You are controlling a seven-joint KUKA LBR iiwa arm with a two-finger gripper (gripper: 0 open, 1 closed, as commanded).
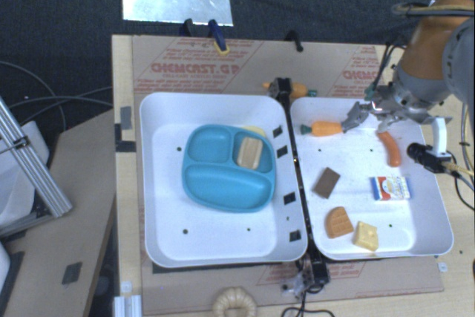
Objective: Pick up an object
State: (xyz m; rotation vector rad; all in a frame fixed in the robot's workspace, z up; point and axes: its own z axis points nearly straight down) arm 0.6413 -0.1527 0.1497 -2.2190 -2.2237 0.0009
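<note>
Seemingly the approach step: the end effector (369, 113) hangs over the right bin (438, 234), fingers apart and holding nothing, just right of the toy carrot (325, 128). Next it must shift left, descend, then close.

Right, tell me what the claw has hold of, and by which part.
Nothing. The claw hangs over the right bin, between the toy carrot and the orange sausage, with neither between its fingers.
</note>
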